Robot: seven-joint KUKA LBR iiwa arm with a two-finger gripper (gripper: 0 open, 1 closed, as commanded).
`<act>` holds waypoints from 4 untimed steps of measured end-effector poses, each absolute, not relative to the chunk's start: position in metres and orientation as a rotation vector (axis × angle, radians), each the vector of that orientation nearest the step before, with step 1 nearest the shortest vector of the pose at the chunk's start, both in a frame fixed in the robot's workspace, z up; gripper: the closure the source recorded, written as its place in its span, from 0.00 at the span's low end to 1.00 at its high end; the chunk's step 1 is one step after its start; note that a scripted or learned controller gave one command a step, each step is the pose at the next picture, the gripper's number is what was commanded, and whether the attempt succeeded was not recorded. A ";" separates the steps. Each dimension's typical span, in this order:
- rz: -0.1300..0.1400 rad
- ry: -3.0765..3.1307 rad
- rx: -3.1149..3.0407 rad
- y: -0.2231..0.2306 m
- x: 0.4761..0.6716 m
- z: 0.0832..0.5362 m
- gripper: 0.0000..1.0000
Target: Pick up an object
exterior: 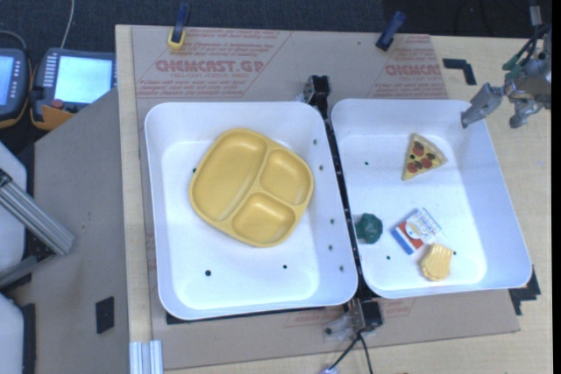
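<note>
Hovering at the far right edge of the bench, the gripper (501, 107) is sitting above the outer rim of the right bin (491, 188), its two fingers spread apart and holding nothing. Four small candidates are lying in that bin: a toy pizza slice (422, 157) near the far end, a green lump (369, 228) close against the inner wall, a small red, white and blue packet (415, 231) toward the near end, and a yellow ridged piece (436, 262) just beside the packet. A yellow divided plate (252, 186) is resting alone in the left bin (175, 267).

Several risks are looming. The pizza slice and the packet are lying flat, so the fingers are likely to close above them or scrape the bin floor. The packet and the yellow piece are sitting so near each other that a descent on one could nudge or trap the other. The green lump, hugging the wall, is leaving little room for a finger on that side, and a descent from the present spot could strike the rim.
</note>
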State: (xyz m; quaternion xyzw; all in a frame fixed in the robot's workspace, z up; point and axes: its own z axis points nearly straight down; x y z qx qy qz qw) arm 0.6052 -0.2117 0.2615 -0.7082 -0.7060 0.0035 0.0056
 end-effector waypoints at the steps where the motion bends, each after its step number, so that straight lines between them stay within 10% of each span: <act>1: 0.000 -2.222 -2.221 -0.211 0.608 0.269 0.00; 4: 0.001 -2.219 -2.221 -0.199 0.606 0.091 0.00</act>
